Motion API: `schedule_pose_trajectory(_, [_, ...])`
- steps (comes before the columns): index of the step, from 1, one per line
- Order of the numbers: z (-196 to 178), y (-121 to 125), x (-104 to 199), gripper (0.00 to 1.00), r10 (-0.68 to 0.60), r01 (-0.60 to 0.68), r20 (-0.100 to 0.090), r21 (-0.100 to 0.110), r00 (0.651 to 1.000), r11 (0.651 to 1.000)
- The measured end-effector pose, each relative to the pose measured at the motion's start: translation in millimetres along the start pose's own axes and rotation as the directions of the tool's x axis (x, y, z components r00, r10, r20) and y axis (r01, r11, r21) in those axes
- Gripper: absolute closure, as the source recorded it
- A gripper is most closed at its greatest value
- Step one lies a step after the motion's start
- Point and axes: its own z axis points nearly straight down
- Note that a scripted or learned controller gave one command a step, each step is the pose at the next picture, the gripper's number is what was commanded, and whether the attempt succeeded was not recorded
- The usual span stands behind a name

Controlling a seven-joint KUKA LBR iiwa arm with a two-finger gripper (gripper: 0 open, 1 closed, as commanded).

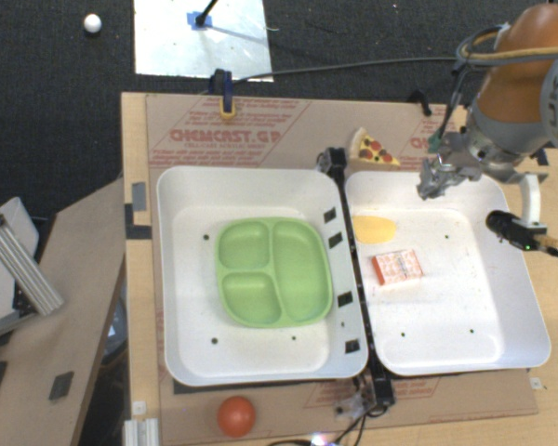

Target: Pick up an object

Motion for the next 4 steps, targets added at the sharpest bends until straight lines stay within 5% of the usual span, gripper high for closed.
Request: schedule_pose_trajectory(4, [9.9,-24.1,198.8,1.00,0.000,0.000,0.000,0.000,1.000,1.000])
